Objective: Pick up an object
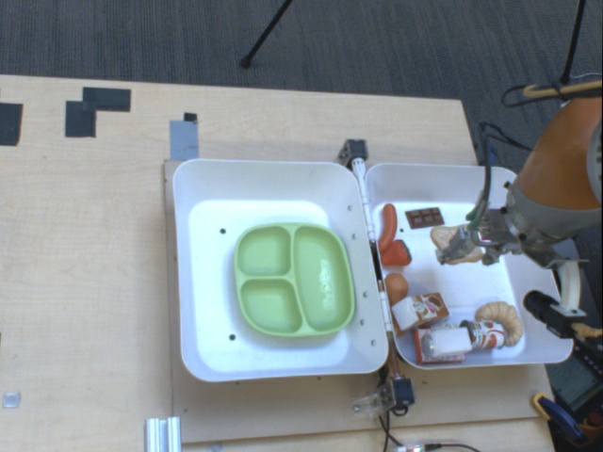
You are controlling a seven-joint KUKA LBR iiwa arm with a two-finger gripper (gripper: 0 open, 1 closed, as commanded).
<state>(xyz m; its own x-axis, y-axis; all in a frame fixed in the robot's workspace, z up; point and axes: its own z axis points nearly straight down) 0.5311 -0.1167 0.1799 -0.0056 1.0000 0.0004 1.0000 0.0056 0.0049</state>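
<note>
Two white bins are sitting side by side. Left bin [203,281] is carrying a green divided plate [294,279]. Right bin [528,342] is holding a hot dog [387,226], chocolate bar [423,217], egg [397,285], croissant [501,316]. Gripper [462,248] is hanging over a tan bread piece [443,238]; cannot tell its grip state.

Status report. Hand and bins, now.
Hand low in right bin, at tan food piece; grip unconfirmed. Hot dog, croissant lie apart. Green tray in left bin.
</note>
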